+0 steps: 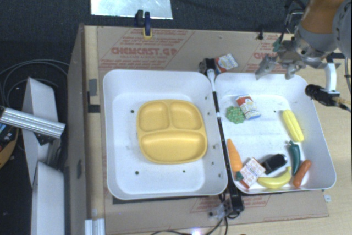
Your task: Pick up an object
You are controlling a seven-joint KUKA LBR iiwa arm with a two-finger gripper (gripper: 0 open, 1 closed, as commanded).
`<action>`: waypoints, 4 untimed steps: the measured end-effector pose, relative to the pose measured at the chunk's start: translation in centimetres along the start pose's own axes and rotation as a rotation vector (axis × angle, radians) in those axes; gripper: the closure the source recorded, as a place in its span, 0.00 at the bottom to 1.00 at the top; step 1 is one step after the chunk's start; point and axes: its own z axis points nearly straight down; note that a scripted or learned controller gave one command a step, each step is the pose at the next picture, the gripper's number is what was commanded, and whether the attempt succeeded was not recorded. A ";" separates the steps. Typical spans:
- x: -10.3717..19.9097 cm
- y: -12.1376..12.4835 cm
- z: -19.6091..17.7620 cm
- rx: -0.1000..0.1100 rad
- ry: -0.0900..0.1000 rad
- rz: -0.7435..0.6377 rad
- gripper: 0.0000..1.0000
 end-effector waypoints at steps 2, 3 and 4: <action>3.3 0.2 12.3 -0.001 0.000 -0.002 0.00; 3.2 0.1 12.0 0.000 0.000 -0.001 0.00; 4.0 -1.5 12.4 0.001 0.000 0.001 0.00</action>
